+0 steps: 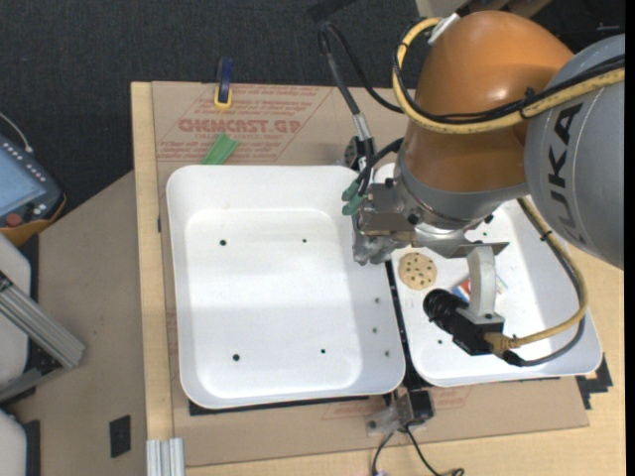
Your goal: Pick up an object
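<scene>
Lying in the right bin (pixel 556 350) near its left wall, a round tan cookie-like disc (pixel 417 269) sits just below-right of the gripper (pixel 369 238). Above, the arm (pixel 476 107) bends low over both bins; whether its jaws are parted, I cannot tell.

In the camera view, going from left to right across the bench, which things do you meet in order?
Green strip on the cardboard → left shallow white bin → round tan perforated disc → right shallow white bin.
</scene>
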Available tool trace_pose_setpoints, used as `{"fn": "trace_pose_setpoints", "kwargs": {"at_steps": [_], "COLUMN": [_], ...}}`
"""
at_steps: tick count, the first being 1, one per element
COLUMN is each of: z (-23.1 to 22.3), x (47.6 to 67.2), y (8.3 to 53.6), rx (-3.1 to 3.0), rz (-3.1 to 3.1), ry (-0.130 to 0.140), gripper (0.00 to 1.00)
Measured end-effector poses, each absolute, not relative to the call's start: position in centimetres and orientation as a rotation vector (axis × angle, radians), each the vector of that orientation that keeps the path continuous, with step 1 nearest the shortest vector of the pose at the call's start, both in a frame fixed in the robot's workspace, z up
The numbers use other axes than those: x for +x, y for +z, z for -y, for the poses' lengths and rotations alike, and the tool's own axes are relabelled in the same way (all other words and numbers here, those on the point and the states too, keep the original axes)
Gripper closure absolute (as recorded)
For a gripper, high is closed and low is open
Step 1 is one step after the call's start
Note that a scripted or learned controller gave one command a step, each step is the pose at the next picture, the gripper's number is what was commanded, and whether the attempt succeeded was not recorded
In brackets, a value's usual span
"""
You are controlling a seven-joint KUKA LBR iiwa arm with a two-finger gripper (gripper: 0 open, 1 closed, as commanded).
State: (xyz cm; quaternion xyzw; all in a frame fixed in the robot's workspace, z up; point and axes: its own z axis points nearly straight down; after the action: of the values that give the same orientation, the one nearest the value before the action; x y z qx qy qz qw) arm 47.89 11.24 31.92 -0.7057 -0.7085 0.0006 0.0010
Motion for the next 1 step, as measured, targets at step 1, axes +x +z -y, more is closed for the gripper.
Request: {"fn": "trace_pose_setpoints", "kwargs": {"at_steps": [1], "z": [-7.38], "x": [47.99], "y": [34.73], "rx": [-2.228], "rz": [2.220], "ry": [-0.005], "gripper": [1.00]}}
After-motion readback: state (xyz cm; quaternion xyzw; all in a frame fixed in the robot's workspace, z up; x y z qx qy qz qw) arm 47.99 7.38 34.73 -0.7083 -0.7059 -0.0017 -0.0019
